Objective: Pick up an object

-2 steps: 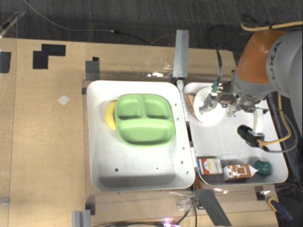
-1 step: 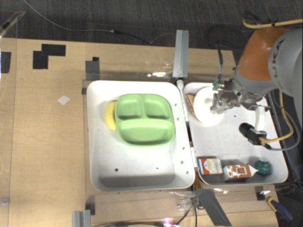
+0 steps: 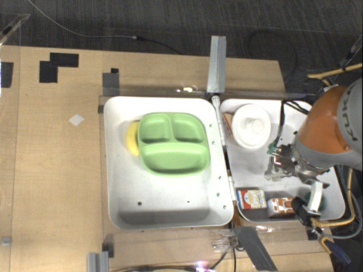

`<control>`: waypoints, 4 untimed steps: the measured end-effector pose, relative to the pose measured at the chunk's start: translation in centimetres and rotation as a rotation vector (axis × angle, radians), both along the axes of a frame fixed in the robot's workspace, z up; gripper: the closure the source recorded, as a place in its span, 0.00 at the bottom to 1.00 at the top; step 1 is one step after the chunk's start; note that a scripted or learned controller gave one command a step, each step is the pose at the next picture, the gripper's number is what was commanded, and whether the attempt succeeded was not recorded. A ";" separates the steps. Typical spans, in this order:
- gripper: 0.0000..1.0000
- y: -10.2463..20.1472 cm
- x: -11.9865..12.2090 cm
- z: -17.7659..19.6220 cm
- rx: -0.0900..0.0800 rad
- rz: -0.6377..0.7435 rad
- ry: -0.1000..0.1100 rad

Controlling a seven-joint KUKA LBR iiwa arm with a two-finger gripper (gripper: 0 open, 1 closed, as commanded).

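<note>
In the right bin my gripper hangs low over the bin floor, between a white round lid-like cup at the back and two small cartons at the front. One carton is red and white, the other brown. Nothing shows between the metal fingers. The orange band of the arm rises to the right of the gripper and hides the bin's right part.
The left bin holds a green divided plate with a yellow object peeking out from under its left edge. A metal post stands behind the divide between the bins. Cables run along the right side.
</note>
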State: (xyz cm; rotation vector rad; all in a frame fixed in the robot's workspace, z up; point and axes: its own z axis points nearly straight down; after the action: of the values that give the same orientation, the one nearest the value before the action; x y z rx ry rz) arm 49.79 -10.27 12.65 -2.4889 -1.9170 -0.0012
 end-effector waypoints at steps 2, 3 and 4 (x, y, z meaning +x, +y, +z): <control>1.00 -0.3 5.3 3.4 0.000 -0.147 0.000; 1.00 1.7 -1.0 -3.4 0.001 -0.196 -0.003; 1.00 -5.6 0.0 -3.7 -0.004 -0.187 -0.014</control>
State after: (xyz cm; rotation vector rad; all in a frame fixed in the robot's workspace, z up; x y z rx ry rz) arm 49.80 -15.90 8.97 -2.6675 -1.6820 -0.0144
